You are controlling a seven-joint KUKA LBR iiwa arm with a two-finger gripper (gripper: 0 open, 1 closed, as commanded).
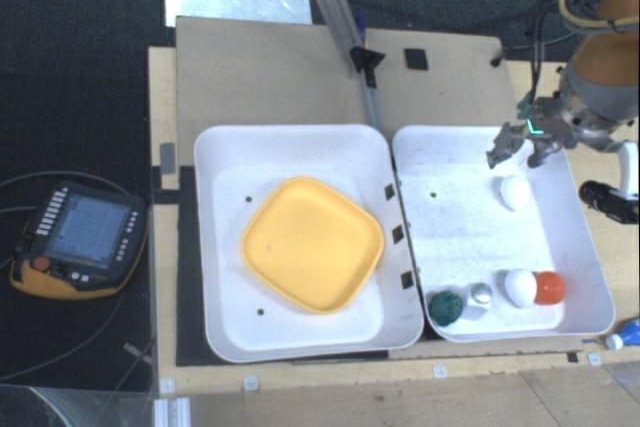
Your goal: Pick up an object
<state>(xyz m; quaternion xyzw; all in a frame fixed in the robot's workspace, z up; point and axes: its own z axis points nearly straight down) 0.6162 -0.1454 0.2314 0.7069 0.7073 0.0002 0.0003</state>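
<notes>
Hanging over the far right part of the right bin (590, 260), the gripper (522, 148) has its two dark fingers spread apart with nothing between them; the grey arm (600, 80) with its orange band comes in from the right edge; just below the fingertips, apart from them, a white egg-shaped object (514, 192) lies on the bin floor, its long axis running roughly from near to far with a slight lean, the narrower end hard to make out; along the near wall of the same bin sit a dark green ball (446, 306), a small grey metallic piece (480, 295), a white ball (519, 287) and a red ball (549, 288), the last two touching; the left bin (215, 215) holds a yellow square plate (312, 244) lying flat, turned cornerwise; a teach pendant (78, 237) rests on the dark floor to the left.
</notes>
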